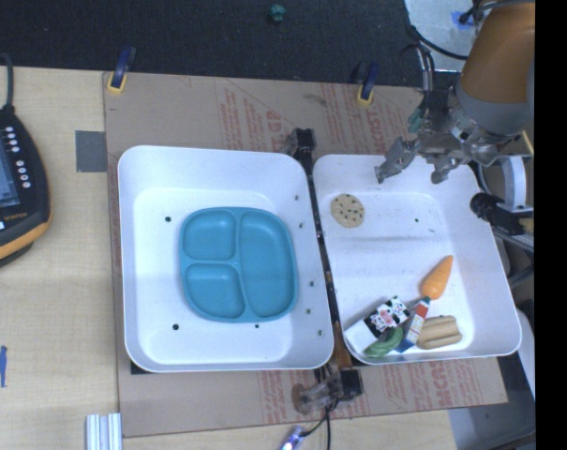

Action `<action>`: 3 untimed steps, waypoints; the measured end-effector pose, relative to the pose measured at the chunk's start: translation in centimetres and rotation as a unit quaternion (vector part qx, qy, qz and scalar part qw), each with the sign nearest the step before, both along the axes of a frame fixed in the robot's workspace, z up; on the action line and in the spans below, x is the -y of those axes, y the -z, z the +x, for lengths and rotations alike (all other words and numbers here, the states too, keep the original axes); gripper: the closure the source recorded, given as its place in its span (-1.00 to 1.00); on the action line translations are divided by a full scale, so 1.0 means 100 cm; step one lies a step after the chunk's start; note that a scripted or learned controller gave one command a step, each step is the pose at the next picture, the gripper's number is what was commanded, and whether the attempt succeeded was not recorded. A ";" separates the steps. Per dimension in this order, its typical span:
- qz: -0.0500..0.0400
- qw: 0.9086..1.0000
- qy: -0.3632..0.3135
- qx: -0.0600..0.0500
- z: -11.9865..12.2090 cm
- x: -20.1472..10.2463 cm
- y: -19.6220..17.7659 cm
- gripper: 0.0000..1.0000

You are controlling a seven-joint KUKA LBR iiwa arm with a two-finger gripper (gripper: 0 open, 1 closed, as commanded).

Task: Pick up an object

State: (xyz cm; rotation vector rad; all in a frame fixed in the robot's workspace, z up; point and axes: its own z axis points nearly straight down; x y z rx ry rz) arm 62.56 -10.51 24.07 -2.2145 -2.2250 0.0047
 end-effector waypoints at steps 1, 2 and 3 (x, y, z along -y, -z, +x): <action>-0.001 1.000 0.000 -0.001 -0.014 -0.012 0.150 -1.00; 0.000 1.000 0.000 0.001 0.031 0.003 0.149 -1.00; 0.000 1.000 0.000 0.000 0.030 -0.001 0.149 -1.00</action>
